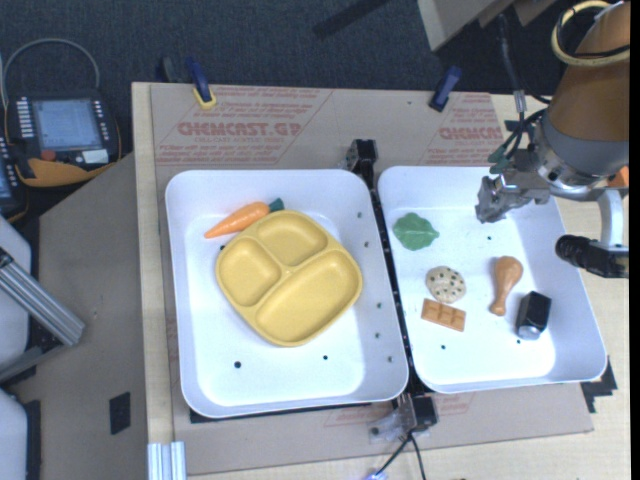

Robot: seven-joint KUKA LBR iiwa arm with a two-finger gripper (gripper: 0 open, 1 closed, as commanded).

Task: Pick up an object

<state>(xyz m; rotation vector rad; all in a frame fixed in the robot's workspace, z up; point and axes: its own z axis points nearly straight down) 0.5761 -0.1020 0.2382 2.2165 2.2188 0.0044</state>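
We see the gripper (492,206) above the right bin (575,363), beyond the drumstick (505,280); whether it is clenched, we cannot tell.

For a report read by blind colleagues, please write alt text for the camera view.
A grey robot arm's gripper hangs over the far part of the right shallow white bin, which holds a green leaf-shaped toy, a round chocolate-chip cookie, a brown cracker, a toy chicken drumstick and a small black block. The left white bin holds a yellow divided plate and an orange toy carrot.
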